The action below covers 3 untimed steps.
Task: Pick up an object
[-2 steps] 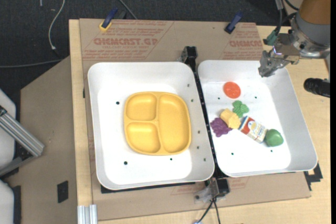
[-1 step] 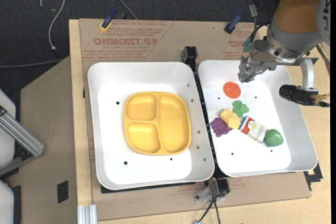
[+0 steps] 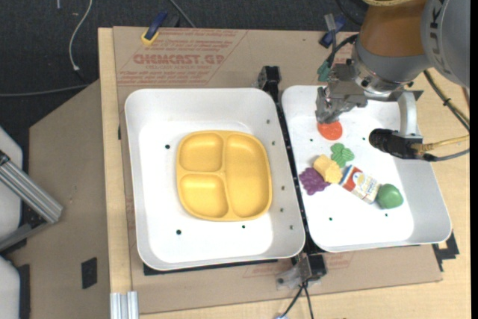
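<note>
My gripper (image 3: 327, 118) hangs low over the back of the right bin (image 3: 418, 231), directly above a small red-orange round object (image 3: 331, 131) that peeks out just below its tips. Nearer the front lie a green leafy piece (image 3: 342, 154), a yellow block (image 3: 326, 167), a purple grape cluster (image 3: 314, 181), a small white and red carton (image 3: 359, 184) and a green round fruit (image 3: 389, 196). Nothing is visibly held between the fingers.
The left bin (image 3: 149, 131) holds a yellow divided plate (image 3: 223, 175). A cardboard sheet (image 3: 179, 56) lies under both bins. Black clamps sit between the bins at the back (image 3: 269, 77) and front (image 3: 312, 264).
</note>
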Each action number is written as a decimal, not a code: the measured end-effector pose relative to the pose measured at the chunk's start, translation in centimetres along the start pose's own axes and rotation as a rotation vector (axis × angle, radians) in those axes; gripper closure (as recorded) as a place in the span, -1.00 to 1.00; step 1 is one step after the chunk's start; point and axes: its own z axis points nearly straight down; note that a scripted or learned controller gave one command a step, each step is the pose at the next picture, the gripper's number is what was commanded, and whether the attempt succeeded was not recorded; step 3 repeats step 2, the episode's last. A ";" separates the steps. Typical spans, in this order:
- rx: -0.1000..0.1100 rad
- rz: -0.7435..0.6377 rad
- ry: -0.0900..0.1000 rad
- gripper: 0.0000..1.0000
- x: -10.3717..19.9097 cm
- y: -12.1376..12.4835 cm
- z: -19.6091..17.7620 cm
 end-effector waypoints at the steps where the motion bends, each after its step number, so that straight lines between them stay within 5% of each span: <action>1: -0.003 -0.002 0.000 1.00 5.1 0.8 0.7; 2: 0.001 -0.001 0.000 1.00 11.2 -0.1 1.7; 3: 0.001 -0.001 0.000 1.00 11.2 -0.1 1.7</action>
